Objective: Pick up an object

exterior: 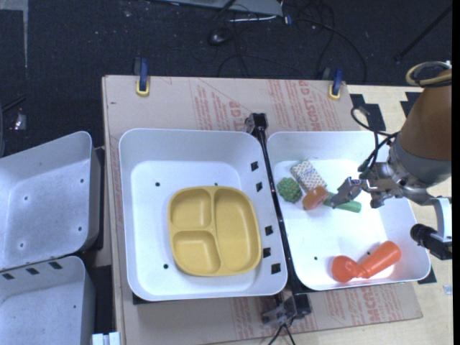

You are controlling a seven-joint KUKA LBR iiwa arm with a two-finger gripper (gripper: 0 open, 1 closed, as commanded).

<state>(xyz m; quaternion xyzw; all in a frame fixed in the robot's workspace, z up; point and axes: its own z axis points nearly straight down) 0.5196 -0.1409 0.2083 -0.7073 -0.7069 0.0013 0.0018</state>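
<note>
My gripper [364, 193] hovers over the right bin [402, 157], reaching in from the right. Its two dark fingers stand apart, open, with bare bin floor between them. The left fingertip [349, 190] is just above a small green piece [347, 206] lying on the bin floor; I cannot tell if they touch. Left of that lies an orange-brown lump [314, 199]. Beside it sit a green bumpy ball [289, 189] and a pale patterned block [307, 172]. An orange bottle-like object [366, 261] lies near the bin's front edge.
The left bin [144, 192] holds a yellow divided plate [214, 230]. A black divider [272, 200] runs between the bins. The bins rest on a cardboard-covered bench [187, 106] with yellow clamps at the back. Spare white bins [43, 192] lie at the far left.
</note>
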